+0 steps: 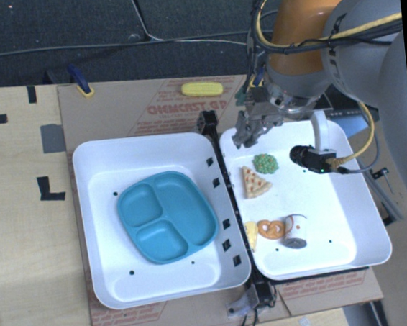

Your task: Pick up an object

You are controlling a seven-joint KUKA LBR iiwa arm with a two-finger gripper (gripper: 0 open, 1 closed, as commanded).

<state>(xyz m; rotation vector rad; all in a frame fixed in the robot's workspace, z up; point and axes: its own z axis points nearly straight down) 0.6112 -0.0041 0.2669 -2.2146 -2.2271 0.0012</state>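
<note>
Objects for the picking lie all in the right bin, and this is probably why the arm works over that side. A green broccoli piece sits in the upper middle of the frame, just right of the wall between the bins. A pizza slice lies just below it, almost touching. Lower in the same bin there is a pretzel, with a small yellow piece at its left and a grey and white object at its right; these three are close together, which could make a clean grasp there difficult.

The gripper hangs at the upper left corner of the right bin, above and a little left of the broccoli piece. I cannot tell whether it is open or closed, because it looks dark and blurred, and I see nothing held in it. I judge that the grasp is not yet made, and the broccoli piece or the pizza slice is the nearest target.

The left bin carries a blue divided plate, lying flat in its middle. On the desk, above the bins, a yellow banana rests on cardboard, outside of both bins.
</note>
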